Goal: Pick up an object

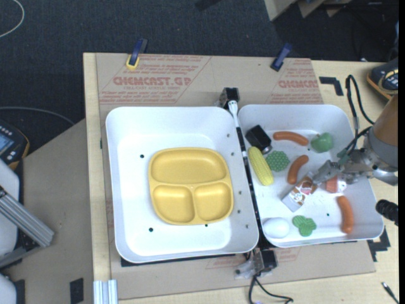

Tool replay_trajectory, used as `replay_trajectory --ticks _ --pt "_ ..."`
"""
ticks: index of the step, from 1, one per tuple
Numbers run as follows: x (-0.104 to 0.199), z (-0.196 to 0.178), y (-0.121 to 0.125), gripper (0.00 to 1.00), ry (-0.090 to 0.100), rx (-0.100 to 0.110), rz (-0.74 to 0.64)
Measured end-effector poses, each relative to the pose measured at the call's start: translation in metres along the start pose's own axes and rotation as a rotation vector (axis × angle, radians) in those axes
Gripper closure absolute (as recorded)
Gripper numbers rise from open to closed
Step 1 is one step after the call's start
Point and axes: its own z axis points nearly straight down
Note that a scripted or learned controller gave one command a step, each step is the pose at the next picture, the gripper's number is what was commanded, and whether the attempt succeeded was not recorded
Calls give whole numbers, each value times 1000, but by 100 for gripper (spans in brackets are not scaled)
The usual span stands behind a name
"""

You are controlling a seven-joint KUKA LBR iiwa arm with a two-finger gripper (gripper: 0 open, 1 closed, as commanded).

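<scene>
1. We see the counter (190,75), a pale board printed with red lettering, carrying two shallow white bins side by side.
2. The left bin (126,189) holds a yellow divided tray (190,184) near its middle, with one long compartment at the far side and two smaller ones at the near side.
3. The right bin (278,114) holds a scatter of toy foods and the arm's working end.
4. The grey arm (386,151) reaches in from the right, low over the right bin.
5. The tool (314,176) sits at the bin's centre, just above a small red and white carton (297,196); we cannot tell whether its fingers are parted or closed, nor whether it touches the carton.
6. A yellow corn cob (260,165) lies along the bin's left wall, with a black block (258,136) just beyond it.
7. Three sausages lie apart: one sausage (291,137) at the far side, one sausage (297,168) beside the tool, one sausage (345,213) near the right front corner.
8. A green leafy piece (277,161) rests beside the corn, a green vegetable (322,142) at the far right, a green floret (304,225) at the front.
9. A white egg (275,227) sits in the near left corner.
</scene>
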Motion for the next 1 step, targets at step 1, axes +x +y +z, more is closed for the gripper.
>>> replay_trajectory --ticks 1 --pt "-4 14 7 0 -13 -30 0"
